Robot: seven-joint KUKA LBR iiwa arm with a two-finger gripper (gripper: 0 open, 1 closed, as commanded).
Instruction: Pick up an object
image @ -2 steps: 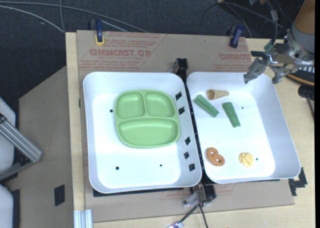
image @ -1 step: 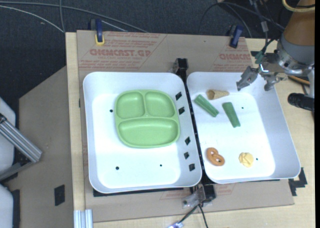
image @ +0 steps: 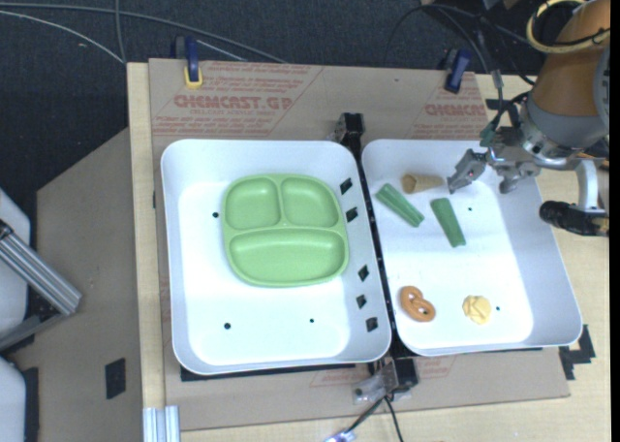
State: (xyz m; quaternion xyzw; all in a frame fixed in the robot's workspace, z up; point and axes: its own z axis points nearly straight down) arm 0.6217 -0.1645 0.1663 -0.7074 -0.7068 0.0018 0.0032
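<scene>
Brown board worktop [image: 291, 91] on dark carpet, two white bins side by side; left bin [image: 194, 236] carries a green divided plate [image: 285, 230], right bin [image: 538, 266] carries the loose items. Arm enters from the right, its hand [image: 463, 174] low over the far part of the right bin; fingers hang at a slant and whether they are apart or together cannot be told from this angle, nothing visible between them. Step in hand, by my reading: the approach, no pick made. Candidates near the hand: a small tan piece [image: 415, 182] just to its left, a green stick [image: 448, 221] just below it, a second green stick [image: 399, 205] a little further left. Both sticks lie flat, long axes running diagonally from far-left to near-right, the one under the hand steeper (closer to the bin's depth line). A pretzel [image: 418, 304] and a yellow lump [image: 476, 308] sit well apart at the near edge. Next move likely needs the fingers set across a stick's short width, then a straight descent.
</scene>
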